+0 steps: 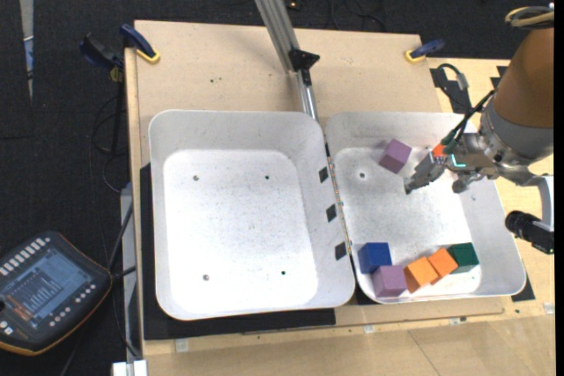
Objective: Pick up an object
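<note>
Nearest the lens, along the near edge of the right shallow white plastic bin [493, 216]: small purple cube [389, 280], blue cube [374, 256], orange cube [424, 270], second orange cube [442, 262], green cube [463, 255], crowded in a row toward the near right corner. Apart near the far edge: lone lilac cube [396, 156]. Just right of it, above the bin floor: end effector [438, 176], grip impossible to tell. Alongside on the wooden counter [220, 66]: left white bin [159, 189].

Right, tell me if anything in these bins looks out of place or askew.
Nothing looks spilled or damaged. One purple cube sits alone near the right bin's far end, beside the gripper, while the blue, purple, orange and green cubes crowd its near edge, tilted at mixed angles.
</note>
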`<state>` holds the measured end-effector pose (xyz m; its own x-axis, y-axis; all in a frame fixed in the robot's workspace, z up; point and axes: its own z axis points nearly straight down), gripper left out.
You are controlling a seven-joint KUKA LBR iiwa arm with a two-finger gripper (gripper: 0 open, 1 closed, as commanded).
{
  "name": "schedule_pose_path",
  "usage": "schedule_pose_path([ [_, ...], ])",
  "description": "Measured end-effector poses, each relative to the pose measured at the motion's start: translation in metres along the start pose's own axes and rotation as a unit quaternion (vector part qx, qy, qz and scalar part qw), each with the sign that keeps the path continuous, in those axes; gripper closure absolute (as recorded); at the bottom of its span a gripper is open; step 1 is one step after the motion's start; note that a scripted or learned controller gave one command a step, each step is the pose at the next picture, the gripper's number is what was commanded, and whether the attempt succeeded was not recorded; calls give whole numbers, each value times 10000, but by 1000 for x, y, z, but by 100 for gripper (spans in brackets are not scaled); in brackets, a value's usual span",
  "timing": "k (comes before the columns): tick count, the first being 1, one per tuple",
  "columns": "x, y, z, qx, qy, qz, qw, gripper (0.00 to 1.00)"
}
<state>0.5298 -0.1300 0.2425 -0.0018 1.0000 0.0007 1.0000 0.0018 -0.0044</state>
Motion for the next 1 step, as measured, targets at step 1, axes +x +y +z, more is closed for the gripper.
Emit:
schedule_pose_path([
  [1,0,1,-2,-22,-4,10,10000,0],
])
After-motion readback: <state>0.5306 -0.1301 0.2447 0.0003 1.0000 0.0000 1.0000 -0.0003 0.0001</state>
